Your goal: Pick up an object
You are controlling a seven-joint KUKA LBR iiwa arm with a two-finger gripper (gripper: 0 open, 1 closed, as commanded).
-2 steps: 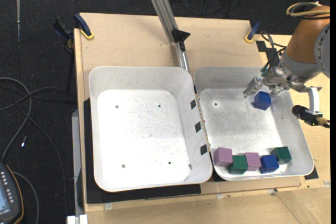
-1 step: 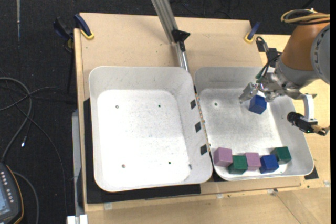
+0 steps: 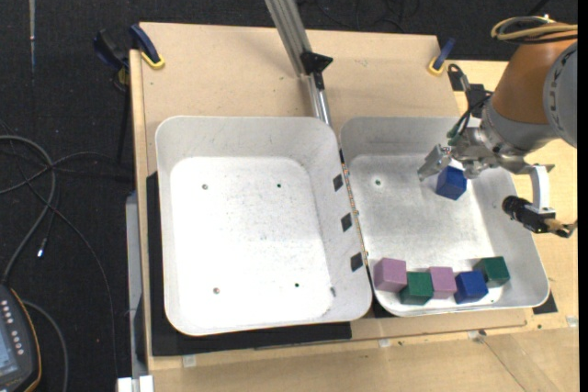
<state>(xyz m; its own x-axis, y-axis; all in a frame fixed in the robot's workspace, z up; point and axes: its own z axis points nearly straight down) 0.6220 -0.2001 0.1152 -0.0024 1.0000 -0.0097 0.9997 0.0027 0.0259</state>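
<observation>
Clamped around a small blue cube (image 3: 451, 183), the claw (image 3: 447, 168) sat over the upper middle of the right-hand shallow white bin (image 3: 404, 225), its metal fingers narrowed to about the cube's width, with the cube's top tucked between them and its lower part showing below. The cube appeared to hang slightly above the bin floor, tilted rather than square to the bin, though from this slanted view it could not be told for sure whether it had cleared the floor or was resting on it. The grey arm with its orange band (image 3: 533, 87) reached in from the right and bent down over the bin's far side, which put the wrist almost directly over the cube, a posture that suits a straight downward grasp. Five other cubes lay crowded along the near rim of the same bin: a lilac cube (image 3: 391, 273), a dark green cube (image 3: 419, 286), a second lilac cube (image 3: 442, 281), a blue cube (image 3: 471, 285) and a green cube (image 3: 495, 270), touching or nearly touching one another, probably gathered there because the bin floor slopes or because they slid to that edge. The held cube was well apart from that row, so nothing crowded the fingers. The left-hand white bin (image 3: 184, 197) lay beside it on the plywood tabletop (image 3: 230, 69).
</observation>
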